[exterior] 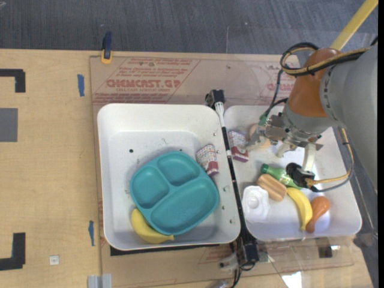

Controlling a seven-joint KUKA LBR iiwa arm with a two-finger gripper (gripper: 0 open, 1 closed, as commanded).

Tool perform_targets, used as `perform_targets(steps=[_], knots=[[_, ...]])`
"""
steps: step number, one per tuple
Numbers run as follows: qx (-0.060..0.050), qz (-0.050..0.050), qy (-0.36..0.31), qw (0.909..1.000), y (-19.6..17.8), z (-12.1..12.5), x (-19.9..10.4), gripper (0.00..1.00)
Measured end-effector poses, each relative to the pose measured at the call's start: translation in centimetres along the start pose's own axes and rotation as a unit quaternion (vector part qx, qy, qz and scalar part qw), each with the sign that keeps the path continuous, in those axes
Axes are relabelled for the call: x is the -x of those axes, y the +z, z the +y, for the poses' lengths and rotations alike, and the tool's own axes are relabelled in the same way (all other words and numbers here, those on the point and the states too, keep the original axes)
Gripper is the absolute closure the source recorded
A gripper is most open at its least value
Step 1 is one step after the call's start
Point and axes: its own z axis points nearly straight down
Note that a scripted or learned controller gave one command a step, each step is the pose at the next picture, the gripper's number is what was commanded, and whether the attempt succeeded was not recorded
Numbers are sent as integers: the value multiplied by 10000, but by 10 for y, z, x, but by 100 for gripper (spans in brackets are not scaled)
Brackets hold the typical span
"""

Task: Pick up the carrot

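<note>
At right bin's point(354, 221) near corner, smooth tapered orange carrot point(318, 210) beside curved banana point(301, 204); end effector point(287, 141) grip unclear.

We take the teal divided plate point(174, 192) in the left bin point(111, 173) as our landmark: a banana point(146, 230) pokes from under its lower-left edge, and a patterned cup point(207, 157) lies tipped just beside its upper-right.

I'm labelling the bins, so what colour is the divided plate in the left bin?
Teal, seen clearly in the camera view: the divided plate.
</note>
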Motion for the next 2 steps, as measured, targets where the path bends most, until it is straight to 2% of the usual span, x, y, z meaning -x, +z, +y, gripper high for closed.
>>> perform_targets(steps=[1, 2], knots=[[11, -10, -518, 9987, -1, -40, 9, 0], [10, -28, -500, 9987, -116, 11, 64, 0]])
